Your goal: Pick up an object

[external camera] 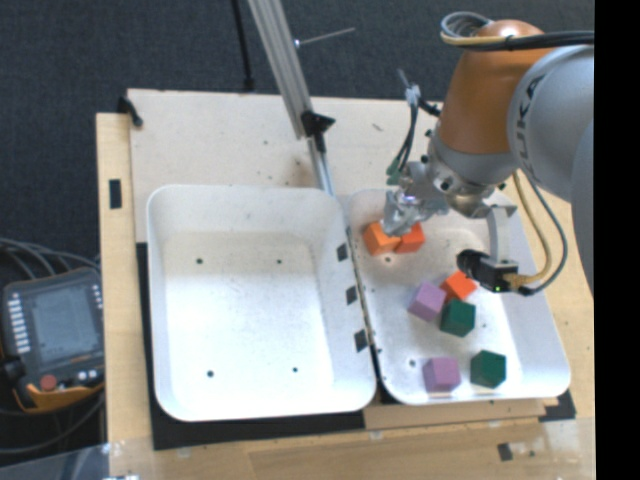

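My gripper (403,218) hangs over the far left part of the right bin (530,368), its tips right at an orange block (381,238) with a second orange piece (411,237) beside it. The fingers sit on top of these blocks, and whether they enclose one is hidden. Further forward in the same bin lie a purple block (428,301), a small orange block (460,286), a dark green block (458,318), another purple block (440,373) and another green block (489,368).
The left bin (200,208) stands beside the right one. A slanted metal pole (285,63) rises from the back of the bench. A black cable connector (487,268) dangles from the arm above the right bin. A teach pendant (52,333) lies at the far left.
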You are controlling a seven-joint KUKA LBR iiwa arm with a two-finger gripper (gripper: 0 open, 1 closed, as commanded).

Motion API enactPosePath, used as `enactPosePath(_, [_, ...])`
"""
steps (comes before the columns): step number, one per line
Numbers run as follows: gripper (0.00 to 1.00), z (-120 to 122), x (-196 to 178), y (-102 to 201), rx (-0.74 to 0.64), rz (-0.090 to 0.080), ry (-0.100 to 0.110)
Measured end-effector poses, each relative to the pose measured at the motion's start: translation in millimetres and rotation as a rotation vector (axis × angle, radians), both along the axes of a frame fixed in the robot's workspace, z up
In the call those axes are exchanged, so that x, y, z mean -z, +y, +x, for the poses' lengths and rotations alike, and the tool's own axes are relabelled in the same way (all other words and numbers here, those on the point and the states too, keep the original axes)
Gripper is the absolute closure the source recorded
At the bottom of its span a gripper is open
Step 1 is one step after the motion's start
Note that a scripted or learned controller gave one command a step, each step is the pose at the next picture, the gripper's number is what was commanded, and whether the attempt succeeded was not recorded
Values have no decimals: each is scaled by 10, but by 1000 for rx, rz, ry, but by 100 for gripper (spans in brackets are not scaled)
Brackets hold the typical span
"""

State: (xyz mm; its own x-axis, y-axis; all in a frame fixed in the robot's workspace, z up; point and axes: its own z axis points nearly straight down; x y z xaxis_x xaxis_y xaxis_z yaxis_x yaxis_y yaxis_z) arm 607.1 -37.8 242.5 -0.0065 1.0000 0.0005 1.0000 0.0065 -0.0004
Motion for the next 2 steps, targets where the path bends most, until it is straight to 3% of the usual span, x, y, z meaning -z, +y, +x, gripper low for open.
enactPosePath(1, [100, 61, 46, 462, 0, 0, -2])
enactPosePath(2, [100, -47, -17, 943, -1, 1, 0])
